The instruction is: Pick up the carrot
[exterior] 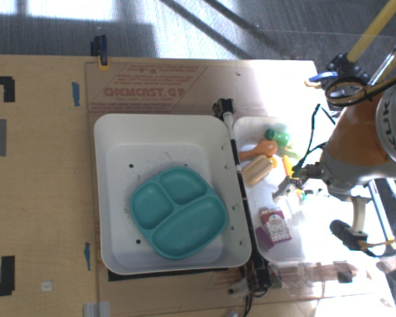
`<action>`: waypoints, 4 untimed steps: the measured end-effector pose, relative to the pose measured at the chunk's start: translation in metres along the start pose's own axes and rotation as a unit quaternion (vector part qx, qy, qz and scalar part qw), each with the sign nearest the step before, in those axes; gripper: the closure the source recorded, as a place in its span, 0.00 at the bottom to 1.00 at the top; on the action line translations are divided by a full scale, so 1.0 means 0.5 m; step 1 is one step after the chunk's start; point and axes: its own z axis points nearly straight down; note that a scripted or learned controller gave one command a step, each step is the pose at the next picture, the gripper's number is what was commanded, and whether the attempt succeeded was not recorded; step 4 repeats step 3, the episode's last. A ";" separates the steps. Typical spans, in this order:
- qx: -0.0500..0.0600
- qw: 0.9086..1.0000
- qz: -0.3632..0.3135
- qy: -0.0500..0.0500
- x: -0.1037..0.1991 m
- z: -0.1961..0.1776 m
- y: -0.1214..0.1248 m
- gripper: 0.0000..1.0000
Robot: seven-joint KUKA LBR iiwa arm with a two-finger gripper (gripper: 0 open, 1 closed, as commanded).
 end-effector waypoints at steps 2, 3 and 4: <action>-0.009 1.000 0.023 -0.002 -0.029 0.040 0.103 1.00; -0.011 0.994 0.107 0.002 0.117 -0.131 0.156 1.00; -0.011 0.994 0.107 0.002 0.117 -0.131 0.156 1.00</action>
